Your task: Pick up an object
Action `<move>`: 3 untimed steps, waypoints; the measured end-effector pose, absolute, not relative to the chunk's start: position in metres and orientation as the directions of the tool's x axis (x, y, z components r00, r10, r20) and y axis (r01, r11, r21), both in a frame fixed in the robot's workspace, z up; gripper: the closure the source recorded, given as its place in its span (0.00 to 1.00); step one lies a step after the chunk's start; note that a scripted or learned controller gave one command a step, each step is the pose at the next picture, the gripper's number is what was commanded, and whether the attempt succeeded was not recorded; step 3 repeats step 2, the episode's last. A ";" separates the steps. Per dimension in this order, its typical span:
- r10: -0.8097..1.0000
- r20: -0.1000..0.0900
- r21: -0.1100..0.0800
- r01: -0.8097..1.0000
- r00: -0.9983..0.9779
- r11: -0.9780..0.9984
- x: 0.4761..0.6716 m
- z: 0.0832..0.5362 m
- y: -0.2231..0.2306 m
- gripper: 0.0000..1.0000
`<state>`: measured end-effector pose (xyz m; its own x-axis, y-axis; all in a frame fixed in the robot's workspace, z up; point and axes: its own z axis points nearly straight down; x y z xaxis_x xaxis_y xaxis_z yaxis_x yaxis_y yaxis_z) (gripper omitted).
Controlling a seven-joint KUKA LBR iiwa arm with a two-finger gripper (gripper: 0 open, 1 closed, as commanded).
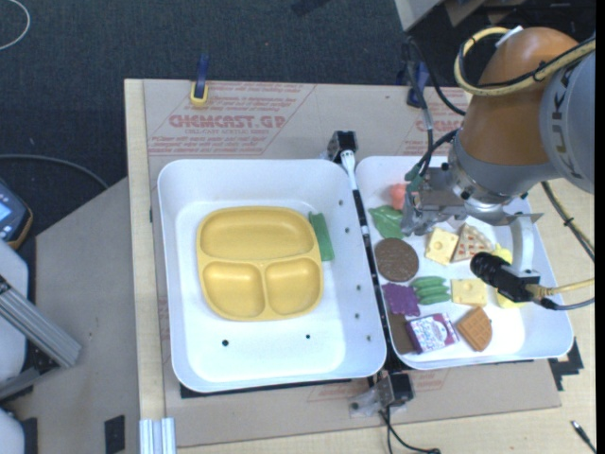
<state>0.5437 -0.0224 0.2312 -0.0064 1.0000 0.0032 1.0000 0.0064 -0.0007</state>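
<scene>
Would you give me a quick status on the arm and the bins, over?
Gripper low over right bin, nothing seen held. Toy food packed close: brown round piece, cheese piece. Yellow tray in left bin.

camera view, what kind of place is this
Probably a robotics lab bench for pick-and-place trials: a grey and orange arm over two white bins, toy food pieces, and a yellow divided tray.

tool fingertips — hidden under wrist
</scene>
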 end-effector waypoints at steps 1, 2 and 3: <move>1.000 0.002 -0.004 1.000 -0.005 0.005 0.536 0.228 0.020 1.00; 1.000 0.002 -0.004 1.000 -0.006 0.006 0.531 0.223 0.066 1.00; 1.000 0.002 -0.004 1.000 -0.006 0.006 0.531 0.223 0.066 1.00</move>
